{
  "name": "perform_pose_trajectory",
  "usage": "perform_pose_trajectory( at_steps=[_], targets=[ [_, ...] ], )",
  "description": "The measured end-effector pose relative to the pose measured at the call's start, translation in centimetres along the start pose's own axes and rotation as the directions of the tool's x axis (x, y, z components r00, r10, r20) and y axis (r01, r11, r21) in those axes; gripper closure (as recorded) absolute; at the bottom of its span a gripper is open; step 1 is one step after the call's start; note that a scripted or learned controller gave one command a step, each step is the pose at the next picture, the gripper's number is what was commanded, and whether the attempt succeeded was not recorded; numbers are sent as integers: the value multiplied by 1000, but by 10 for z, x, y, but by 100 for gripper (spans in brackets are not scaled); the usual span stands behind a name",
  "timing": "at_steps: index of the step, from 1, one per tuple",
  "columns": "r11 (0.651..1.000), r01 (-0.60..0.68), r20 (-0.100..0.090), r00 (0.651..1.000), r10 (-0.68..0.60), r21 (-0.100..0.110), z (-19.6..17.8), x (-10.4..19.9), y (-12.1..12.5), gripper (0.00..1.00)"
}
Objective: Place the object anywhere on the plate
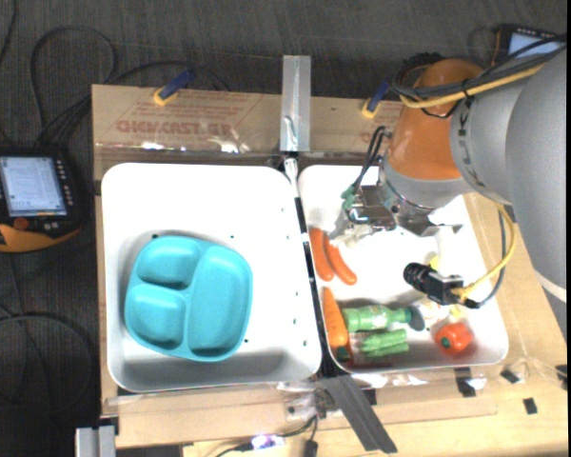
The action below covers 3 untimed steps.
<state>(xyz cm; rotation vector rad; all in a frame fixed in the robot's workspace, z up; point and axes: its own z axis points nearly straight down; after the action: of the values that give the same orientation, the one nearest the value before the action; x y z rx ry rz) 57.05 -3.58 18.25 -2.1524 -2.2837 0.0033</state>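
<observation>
A turquoise plate (188,296) with three compartments lies in the left bin (133,184); nothing is on it. My gripper (355,219) hangs over the upper left part of the right bin (490,298), just above and right of two small orange carrots (329,257) lying by the bin's left wall. Nothing shows in the gripper. Along the right bin's front lie another carrot (335,322), a green bottle (382,318), a dark green piece (377,347) and a red tomato-like toy (454,338).
The grey arm with its orange band (428,136) covers the right bin's back right corner. A black part with a yellow cable (426,278) hangs over the bin's middle. A metal divider (295,103) stands between the bins at the back. A tablet (27,190) lies off the bench at left.
</observation>
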Motion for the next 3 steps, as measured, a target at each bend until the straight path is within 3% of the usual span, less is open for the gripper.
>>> perform_pose_trajectory(
  at_steps=[1,2,3],
  targets=[
    [943,331,5,943,-331,-2,-93,62,46,100],
    [928,372,1,928,-372,0,-38,129,-6,100],
    [897,442,1,897,-442,0,-17,202,-28,100]
  ],
)
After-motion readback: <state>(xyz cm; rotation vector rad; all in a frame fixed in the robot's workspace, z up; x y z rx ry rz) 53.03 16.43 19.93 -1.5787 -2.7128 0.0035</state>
